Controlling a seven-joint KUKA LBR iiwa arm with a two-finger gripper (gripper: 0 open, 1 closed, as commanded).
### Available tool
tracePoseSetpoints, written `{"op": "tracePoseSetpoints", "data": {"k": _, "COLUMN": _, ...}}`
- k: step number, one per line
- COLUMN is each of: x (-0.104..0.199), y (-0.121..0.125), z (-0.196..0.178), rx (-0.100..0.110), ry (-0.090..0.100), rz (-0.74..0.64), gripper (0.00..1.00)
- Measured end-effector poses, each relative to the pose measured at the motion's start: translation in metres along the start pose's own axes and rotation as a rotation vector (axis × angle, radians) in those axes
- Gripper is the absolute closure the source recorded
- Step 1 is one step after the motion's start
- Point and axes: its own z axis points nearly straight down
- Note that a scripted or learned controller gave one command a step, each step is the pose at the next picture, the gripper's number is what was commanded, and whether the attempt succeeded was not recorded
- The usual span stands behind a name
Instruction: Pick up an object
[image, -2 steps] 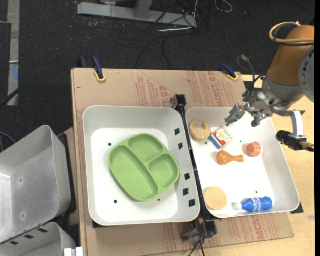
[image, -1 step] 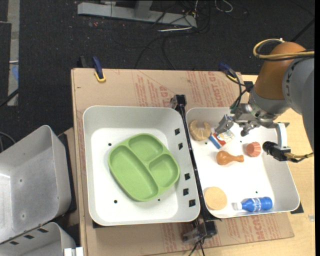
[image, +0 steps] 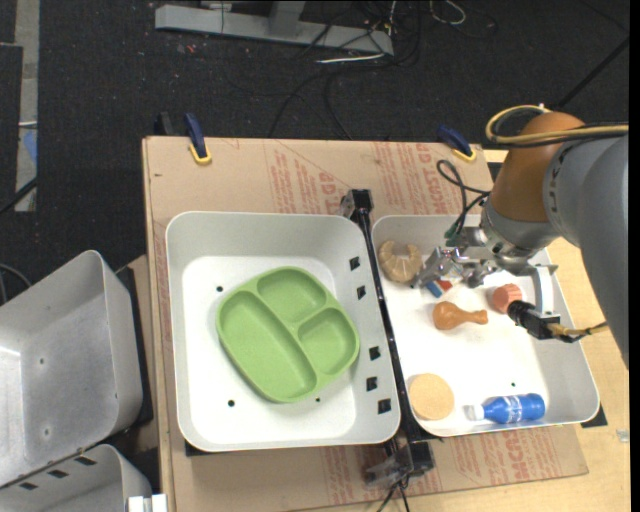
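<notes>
Gripper (image: 447, 268) low in the right bin (image: 560, 385), just above the orange pear-shaped toy (image: 458, 317); nothing lifted yet (grip state: cannot tell).

A robotics laboratory: a cardboard-covered tabletop (image: 300, 165) held by blue clamps (image: 198, 139) carries two white bins (image: 195, 330), tended by a grey industrial arm (image: 585, 200); loose black cables (image: 300, 85) cross the dark carpeted floor (image: 90, 80).

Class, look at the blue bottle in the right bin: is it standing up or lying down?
Lying down. The bottle rests on its side along the near wall of the right bin, its white cap pointing left toward the tan disc.
</notes>
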Motion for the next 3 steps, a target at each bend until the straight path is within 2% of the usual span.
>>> {"op": "tracePoseSetpoints", "data": {"k": 1, "x": 0.000, "y": -0.001, "z": -0.012, "rx": 0.004, "ry": 0.000, "rz": 0.000, "gripper": 1.00}}
{"op": "tracePoseSetpoints", "data": {"k": 3, "x": -0.007, "y": -0.008, "z": -0.104, "rx": -0.008, "ry": -0.002, "rz": 0.003, "gripper": 1.00}}
